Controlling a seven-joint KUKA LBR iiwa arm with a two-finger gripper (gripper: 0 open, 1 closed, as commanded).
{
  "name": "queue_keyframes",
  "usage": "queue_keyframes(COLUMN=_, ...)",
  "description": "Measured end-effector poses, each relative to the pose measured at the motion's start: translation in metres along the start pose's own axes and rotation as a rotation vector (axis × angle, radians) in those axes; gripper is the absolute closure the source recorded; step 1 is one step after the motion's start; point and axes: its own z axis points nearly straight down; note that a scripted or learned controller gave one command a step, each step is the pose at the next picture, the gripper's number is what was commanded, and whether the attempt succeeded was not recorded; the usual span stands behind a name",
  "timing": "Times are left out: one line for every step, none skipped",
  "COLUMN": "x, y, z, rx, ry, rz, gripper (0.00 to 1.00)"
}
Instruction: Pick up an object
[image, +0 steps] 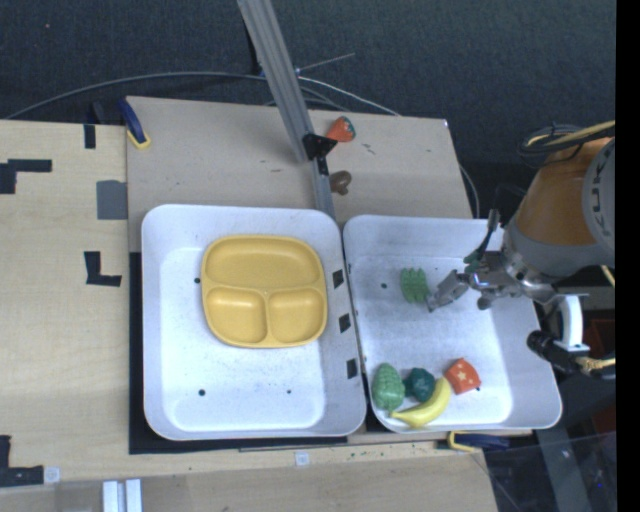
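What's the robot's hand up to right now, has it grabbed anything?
Hand in right bin, beside green toy, nothing seen held. Banana, red piece, two green pieces at front edge. Yellow plate in left bin. Nothing blocking.

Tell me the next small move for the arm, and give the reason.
Probably a short shift toward the left bin, then down: the end effector hangs in the right bin, just beside the small green object, not over it. That green piece lies alone, apart from the cluster near the bin's front edge, so it looks like the easiest pick.
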Motion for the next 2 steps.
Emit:
queue_keyframes(x=-0.006, y=0.001, z=0.061, rx=0.001, ry=0.0, rz=0.0, gripper=0.0)
queue_keyframes(x=-0.006, y=0.003, z=0.048, rx=-0.004, ry=0.0, rz=-0.001, gripper=1.0)
